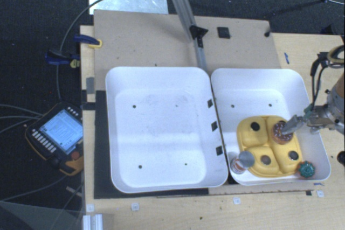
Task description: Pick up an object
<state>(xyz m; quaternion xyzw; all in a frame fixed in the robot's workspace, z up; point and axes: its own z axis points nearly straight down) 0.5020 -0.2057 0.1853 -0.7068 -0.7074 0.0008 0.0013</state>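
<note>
A yellow lobed plastic piece with dark holes (265,147) lies in the right bin (253,89), toward its front. On its upper right lobe sits a small brown and pink round object (279,132). A small silver-topped can (245,160) rests against the yellow piece's front left edge. A teal ball (306,169) sits in the bin's front right corner. My gripper (291,125) reaches in from the right, low over the bin, its tip right beside the brown round object and seemingly touching it.
The left bin (159,126) adjoins the right one along a shared wall with black clips (214,125). A grey pole (183,2) slants over the bench behind the bins. A teach pendant (56,134) lies off the bench at left.
</note>
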